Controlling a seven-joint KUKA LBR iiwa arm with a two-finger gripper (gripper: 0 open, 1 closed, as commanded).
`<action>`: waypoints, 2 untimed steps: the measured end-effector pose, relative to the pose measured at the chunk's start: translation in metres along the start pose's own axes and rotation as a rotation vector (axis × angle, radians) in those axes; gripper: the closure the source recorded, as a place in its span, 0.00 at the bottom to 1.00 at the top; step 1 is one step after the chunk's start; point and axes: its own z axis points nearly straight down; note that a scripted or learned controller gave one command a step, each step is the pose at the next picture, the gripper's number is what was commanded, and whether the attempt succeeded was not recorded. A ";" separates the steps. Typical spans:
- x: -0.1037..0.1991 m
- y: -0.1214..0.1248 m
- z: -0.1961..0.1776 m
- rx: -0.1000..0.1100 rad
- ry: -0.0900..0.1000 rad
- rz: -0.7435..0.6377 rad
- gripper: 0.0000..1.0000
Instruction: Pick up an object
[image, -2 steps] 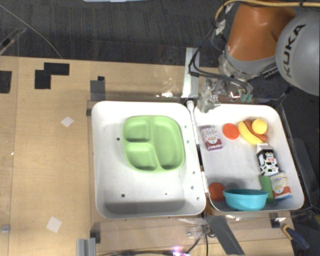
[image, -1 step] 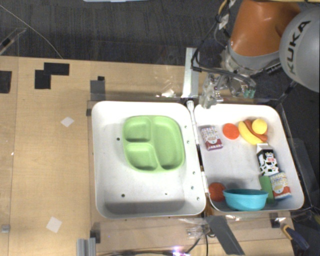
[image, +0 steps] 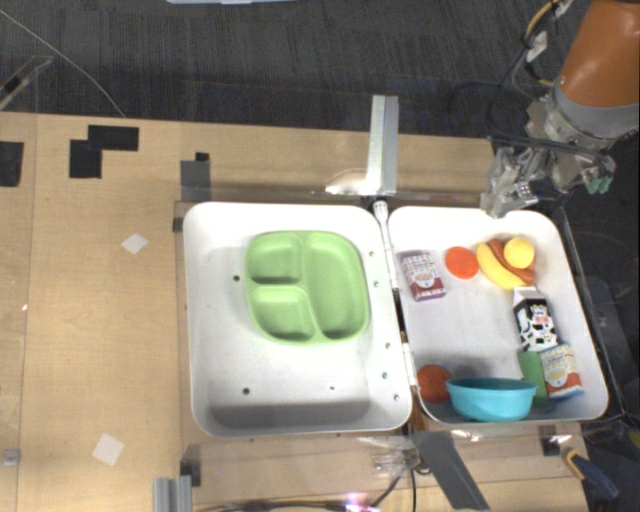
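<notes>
Left of centre, a green divided plate (image: 305, 285) sits in the left bin (image: 210, 300). Right, a banana (image: 492, 265) lies in the right bin's (image: 470, 330) upper part, slanting down-right, below the pincer (image: 508, 190) at upper right; its opening cannot be told.

you have a tan bench (image: 100, 330) with black patches (image: 100, 148) at its far left, a metal post (image: 384, 145) behind the bins, and dark carpet (image: 250, 50) beyond.
</notes>
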 end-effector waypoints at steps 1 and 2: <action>0.010 0.112 0.013 -0.008 0.000 0.013 1.00; 0.007 0.109 -0.001 -0.004 -0.012 0.017 1.00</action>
